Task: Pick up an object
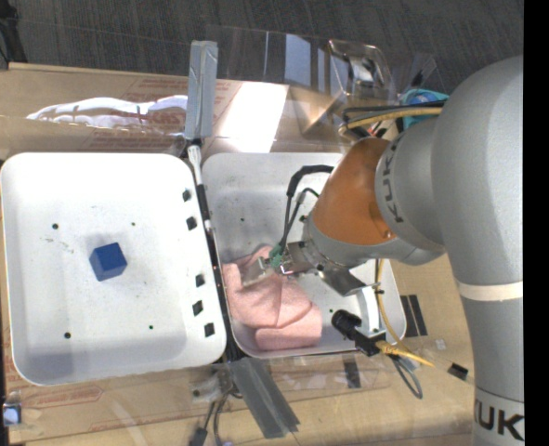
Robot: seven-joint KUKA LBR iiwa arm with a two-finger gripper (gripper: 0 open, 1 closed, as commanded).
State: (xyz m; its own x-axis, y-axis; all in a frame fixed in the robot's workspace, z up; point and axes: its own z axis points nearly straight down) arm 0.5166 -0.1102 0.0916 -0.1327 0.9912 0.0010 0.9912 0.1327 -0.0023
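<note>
Here, the arm leans over the right bin (pixel 255 179), above a pink cloth (pixel 272 309).

One pink cloth lies bunched at about six o'clock in the right bin, and one blue cube (pixel 108 260) sits alone in the left bin (pixel 32 179), well apart at nine o'clock. The gripper (pixel 281 260) sits at the cloth's twelve o'clock edge; the wrist and cables block it, so its grip cannot be told.

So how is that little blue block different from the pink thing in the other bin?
The blue block is small, hard-edged and cube-shaped; the pink thing is larger, soft-looking and rumpled, like cloth. The block sits alone in the left bin, far from the arm; the pink thing lies under the arm's wrist in the right bin. Both rest on white bin floors.
</note>
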